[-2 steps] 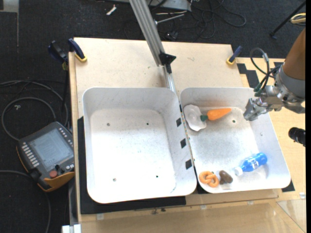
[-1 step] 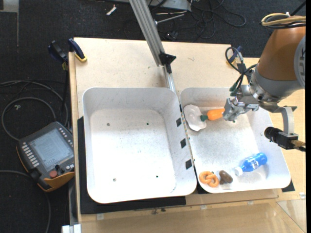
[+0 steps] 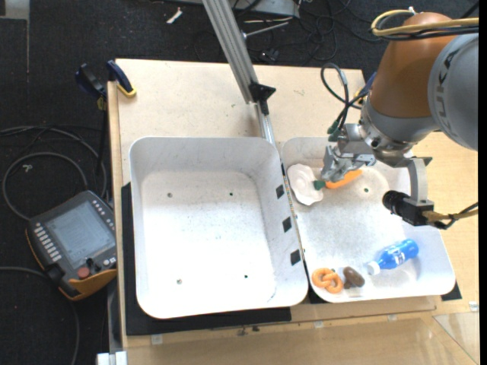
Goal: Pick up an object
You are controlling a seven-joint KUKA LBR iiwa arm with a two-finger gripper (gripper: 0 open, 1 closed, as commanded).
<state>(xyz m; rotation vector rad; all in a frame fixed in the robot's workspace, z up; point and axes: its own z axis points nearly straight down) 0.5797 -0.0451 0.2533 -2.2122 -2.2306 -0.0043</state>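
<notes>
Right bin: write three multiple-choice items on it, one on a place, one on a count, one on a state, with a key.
1. Where does the blue bottle lie in the right bin?
A. far left corner
B. near right part
C. under the hand

2. How many loose things lie along the bin's near edge?
A. three
B. one
C. five

3. The blue bottle is
A. upright
B. lying on its side
C. lifted

Key: 1 B, it lies toward the near right rim. 2 A, an orange pretzel shape, a brown lump and the bottle. 3 B, its length rests flat on the bin floor, apart from the hand.
</notes>
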